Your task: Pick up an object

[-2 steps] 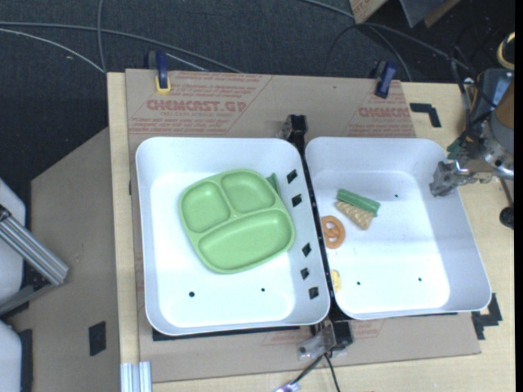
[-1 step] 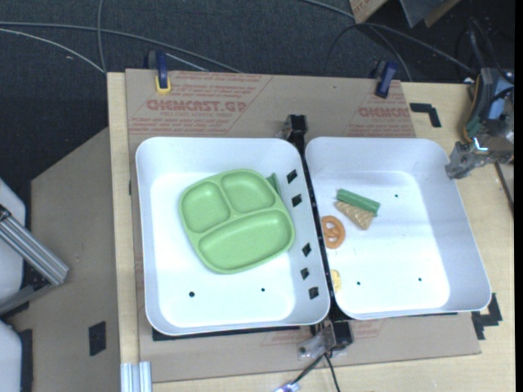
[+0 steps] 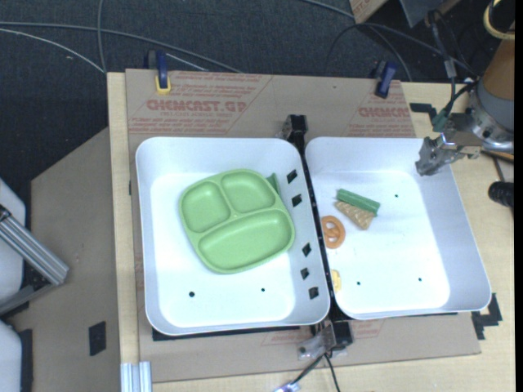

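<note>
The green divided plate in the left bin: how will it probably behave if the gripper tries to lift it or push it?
The green divided plate looks like moulded plastic, so probably stiff and light for its size. It lies flat and wide on the left bin, so it should slide rather than tip when pushed. Its low, smooth rim may be slippery and hard for two fingers to pinch.

Green block, cracker, pretzel clustered (right bin).

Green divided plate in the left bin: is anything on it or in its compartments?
All three compartments of the green plate look bare. It lies flat in the left bin, covering whatever might be underneath.
</note>
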### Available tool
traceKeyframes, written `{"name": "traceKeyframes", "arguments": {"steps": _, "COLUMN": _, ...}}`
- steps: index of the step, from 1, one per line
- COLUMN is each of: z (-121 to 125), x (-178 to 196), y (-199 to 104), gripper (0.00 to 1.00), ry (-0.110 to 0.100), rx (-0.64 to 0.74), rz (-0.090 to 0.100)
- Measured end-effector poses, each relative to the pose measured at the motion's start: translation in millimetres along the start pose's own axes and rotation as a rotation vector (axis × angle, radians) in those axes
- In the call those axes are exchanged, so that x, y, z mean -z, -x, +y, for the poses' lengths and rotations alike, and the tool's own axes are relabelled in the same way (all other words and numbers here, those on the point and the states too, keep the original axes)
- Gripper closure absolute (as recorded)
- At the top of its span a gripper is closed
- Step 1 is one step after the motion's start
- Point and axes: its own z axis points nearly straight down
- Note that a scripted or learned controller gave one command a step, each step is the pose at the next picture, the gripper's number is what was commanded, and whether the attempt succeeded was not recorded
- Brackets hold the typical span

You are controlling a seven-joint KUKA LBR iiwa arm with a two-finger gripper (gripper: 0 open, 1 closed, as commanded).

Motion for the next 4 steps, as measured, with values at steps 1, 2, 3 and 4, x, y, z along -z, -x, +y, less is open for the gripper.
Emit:
{"name": "traceKeyframes", "arguments": {"steps": 1, "z": -1, "x": 4, "y": -51, "gripper": 1.00, "ry": -0.002, "rx": -0.001, "rz": 0.000}}
{"name": "traceKeyframes", "arguments": {"steps": 2, "z": 5, "x": 8, "y": -107, "gripper": 1.00, "ry": 0.000, "rx": 0.000, "rz": 0.000}}
{"name": "traceKeyframes", "arguments": {"steps": 3, "z": 17, "x": 7, "y": -160, "gripper": 1.00, "ry": 0.001, "rx": 0.000, "rz": 0.000}}
{"name": "traceKeyframes", "arguments": {"steps": 4, "z": 17, "x": -3, "y": -202, "gripper": 1.00, "ry": -0.004, "rx": -0.002, "rz": -0.001}}
